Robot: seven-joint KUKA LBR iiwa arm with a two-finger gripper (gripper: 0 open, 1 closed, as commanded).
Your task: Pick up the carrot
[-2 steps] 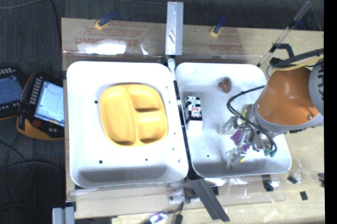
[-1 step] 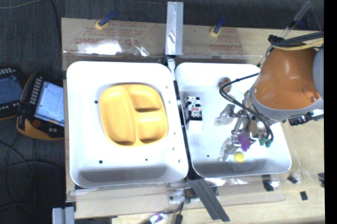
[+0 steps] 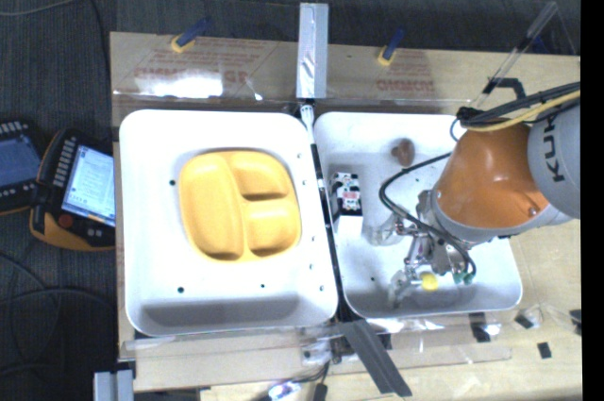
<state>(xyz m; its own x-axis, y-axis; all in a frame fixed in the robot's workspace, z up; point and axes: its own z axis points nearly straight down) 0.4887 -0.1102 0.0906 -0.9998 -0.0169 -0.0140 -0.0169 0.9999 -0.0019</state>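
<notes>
Two bins (image 3: 142,201), one yellow tray (image 3: 241,206)

arm (image 3: 500,182) over right bin (image 3: 377,130) | pincer (image 3: 415,281) low near front wall | yellow tray (image 3: 241,204) in left bin (image 3: 151,135)

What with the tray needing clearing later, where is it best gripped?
Probably at its right rim, pinched from above. The tray lies flat and looks too broad to span, so its thin raised edge nearest the arm seems the likeliest hold.
</notes>
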